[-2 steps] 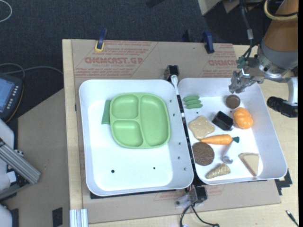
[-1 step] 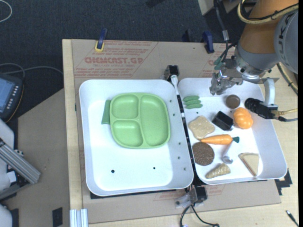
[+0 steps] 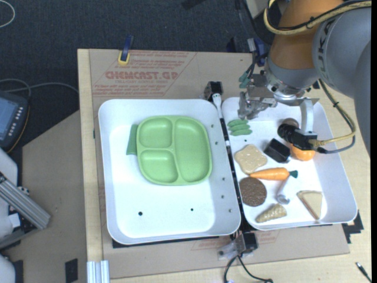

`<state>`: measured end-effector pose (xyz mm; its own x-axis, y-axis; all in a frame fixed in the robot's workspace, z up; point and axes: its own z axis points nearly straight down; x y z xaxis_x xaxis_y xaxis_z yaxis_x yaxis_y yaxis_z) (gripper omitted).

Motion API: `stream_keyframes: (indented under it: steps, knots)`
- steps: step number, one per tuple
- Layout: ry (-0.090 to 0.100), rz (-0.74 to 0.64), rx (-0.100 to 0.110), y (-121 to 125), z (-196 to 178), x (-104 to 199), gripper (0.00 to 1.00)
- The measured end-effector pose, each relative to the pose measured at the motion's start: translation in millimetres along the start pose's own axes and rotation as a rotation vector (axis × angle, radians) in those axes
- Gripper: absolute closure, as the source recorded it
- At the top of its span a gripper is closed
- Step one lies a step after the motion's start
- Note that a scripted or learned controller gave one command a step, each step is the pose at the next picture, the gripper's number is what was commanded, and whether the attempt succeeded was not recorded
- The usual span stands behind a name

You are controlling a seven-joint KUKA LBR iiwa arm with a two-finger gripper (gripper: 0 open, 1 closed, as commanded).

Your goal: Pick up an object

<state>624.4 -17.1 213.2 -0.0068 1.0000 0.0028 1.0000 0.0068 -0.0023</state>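
My gripper (image 3: 251, 108) hangs over the far left corner of the right bin (image 3: 339, 178), just above and slightly right of a small green pea pod (image 3: 240, 127). Nothing shows held in it. Closer to the front of that bin lie a tan bread slice (image 3: 250, 158), an orange carrot (image 3: 272, 173), a brown round patty (image 3: 253, 191), a black block (image 3: 277, 150) and an orange piece (image 3: 302, 153). A pale wedge (image 3: 310, 202) and a speckled cone (image 3: 271, 213) lie at the near edge.
The left bin (image 3: 118, 187) holds a green divided plate (image 3: 174, 149). The arm's grey and orange body (image 3: 306, 28) looms over the far right corner. A black clip (image 3: 213, 90) sits at the far end of the divider between the bins.
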Motion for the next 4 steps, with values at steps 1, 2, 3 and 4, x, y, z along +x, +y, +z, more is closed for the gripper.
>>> stream_keyframes:
  steps: [1,2,3,4]
  knots:
    - [-0.001,0.001,-0.007,6,-21,56,1.00]
    - [-0.003,0.007,0.001,10,0,51,1.00]
    - [-0.003,0.008,0.000,5,-5,43,1.00]
    - [-0.003,0.007,-0.005,9,-16,41,1.00]
